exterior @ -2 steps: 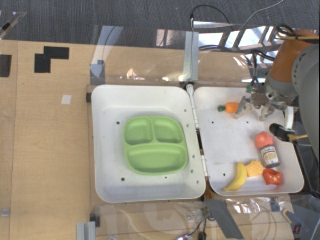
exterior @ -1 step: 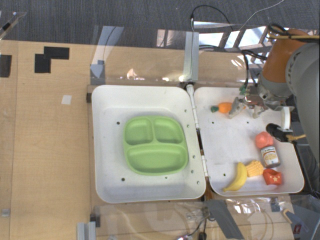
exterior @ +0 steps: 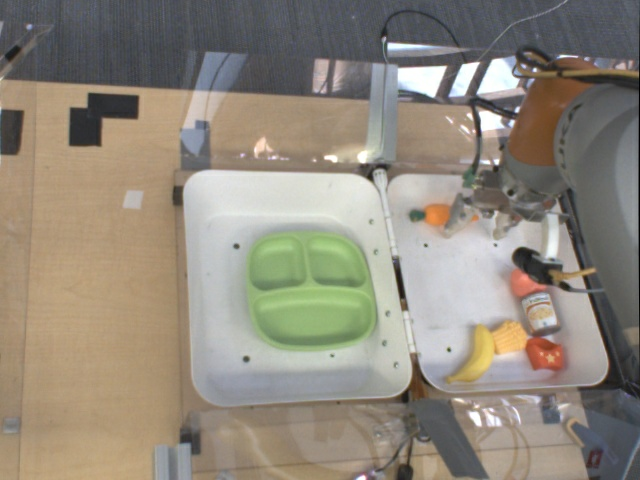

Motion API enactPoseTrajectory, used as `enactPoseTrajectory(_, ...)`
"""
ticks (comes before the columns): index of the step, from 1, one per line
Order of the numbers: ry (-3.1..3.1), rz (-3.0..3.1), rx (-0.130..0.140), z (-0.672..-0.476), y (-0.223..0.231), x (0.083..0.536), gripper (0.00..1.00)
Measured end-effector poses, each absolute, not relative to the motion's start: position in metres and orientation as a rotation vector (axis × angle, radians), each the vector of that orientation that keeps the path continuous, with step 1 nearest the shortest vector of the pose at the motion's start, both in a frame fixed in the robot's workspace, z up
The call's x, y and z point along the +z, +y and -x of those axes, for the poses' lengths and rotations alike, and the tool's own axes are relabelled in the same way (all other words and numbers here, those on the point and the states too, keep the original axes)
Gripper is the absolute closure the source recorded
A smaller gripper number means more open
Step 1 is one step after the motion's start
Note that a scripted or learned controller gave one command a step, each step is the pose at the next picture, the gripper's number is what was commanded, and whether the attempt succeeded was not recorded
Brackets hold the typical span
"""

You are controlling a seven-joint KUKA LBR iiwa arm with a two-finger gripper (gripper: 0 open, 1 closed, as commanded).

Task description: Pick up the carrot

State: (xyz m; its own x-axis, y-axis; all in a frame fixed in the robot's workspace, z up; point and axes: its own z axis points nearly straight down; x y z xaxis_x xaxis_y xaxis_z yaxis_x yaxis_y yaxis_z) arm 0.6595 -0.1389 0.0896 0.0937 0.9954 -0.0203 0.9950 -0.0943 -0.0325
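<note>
Banana (exterior: 474, 356) and tomato (exterior: 545, 353) lie lowest in the right bin (exterior: 440, 298). Carrot (exterior: 433, 214) rests in that bin's upper left, long axis roughly horizontal, just left of the hand (exterior: 478, 215); hand's grip state cannot be determined.

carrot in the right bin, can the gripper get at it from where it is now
Probably yes. The carrot lies alone on bare bin floor near the back wall, just left of the gripper; nothing stands between them, and the other items sit toward the front.
</note>
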Motion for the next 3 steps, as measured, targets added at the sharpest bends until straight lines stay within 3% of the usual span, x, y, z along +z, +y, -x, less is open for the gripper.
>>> enactPoseTrajectory(1, -2.279, 2.170, -0.003, -0.660, -0.188, 0.087, 0.00)
enactPoseTrajectory(2, -2.230, 2.211, 0.024, -0.664, -0.138, 0.089, 0.00)
enactPoseTrajectory(3, -2.418, 2.012, -0.005, -0.670, -0.090, 0.109, 0.00)
